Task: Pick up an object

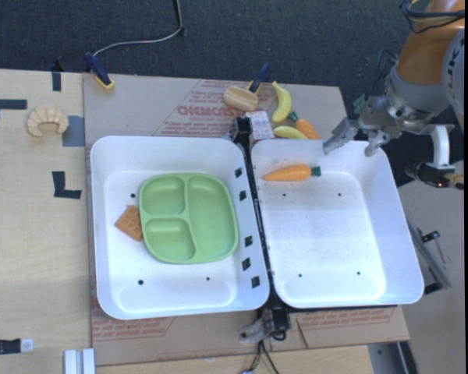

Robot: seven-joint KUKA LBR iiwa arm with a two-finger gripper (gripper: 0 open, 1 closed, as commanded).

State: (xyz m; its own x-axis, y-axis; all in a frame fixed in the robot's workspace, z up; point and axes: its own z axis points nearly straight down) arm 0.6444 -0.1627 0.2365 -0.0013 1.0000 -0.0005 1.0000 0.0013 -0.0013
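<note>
Two shallow white bins sit side by side on a bench. The left bin [109,209] holds a green divided plate [189,216] at its centre, with a tan cracker [129,223] tucked against the plate's left edge. The right bin [374,240] holds a toy carrot [288,173] lying near its far edge, towards the left corner. The gripper [351,142] hangs over the right bin's far right corner, fingers spread apart, holding nothing.

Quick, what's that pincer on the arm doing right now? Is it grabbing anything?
Pincer: open, holding nothing, poised over the far right corner of the right shallow white bin, to the right of the orange toy carrot and apart from it.
</note>
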